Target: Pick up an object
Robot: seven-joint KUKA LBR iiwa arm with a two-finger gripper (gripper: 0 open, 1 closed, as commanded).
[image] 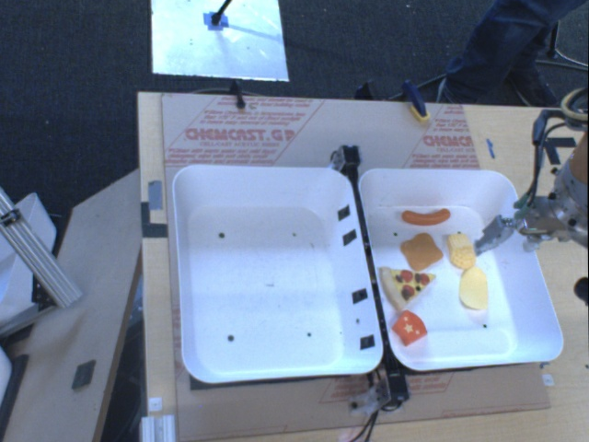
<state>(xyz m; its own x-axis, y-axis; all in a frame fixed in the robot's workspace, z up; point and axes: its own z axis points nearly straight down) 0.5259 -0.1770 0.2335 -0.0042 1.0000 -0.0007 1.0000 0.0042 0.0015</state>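
Nearest the camera, a red toy piece [409, 326] lies in the right bin [529, 339] with other toy foods. Nothing is lifted yet; the end effector [488, 235] hovers beside the yellow waffle [461, 250], grip state unclear.

Even bright light, soft shadows, slightly grainy, mild blur

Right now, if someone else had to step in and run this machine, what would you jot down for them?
Pincer: over the right bin's far right side, low near the toys; nothing seen between its fingers, and open or shut is unclear.
Things, all in the right bin: sausage, brown toast-like piece, yellow waffle-like piece, pale yellow piece, pizza slice, red piece.
Done: nothing lifted yet.
Left: grasp one toy and lift it; the waffle-like piece lies nearest.
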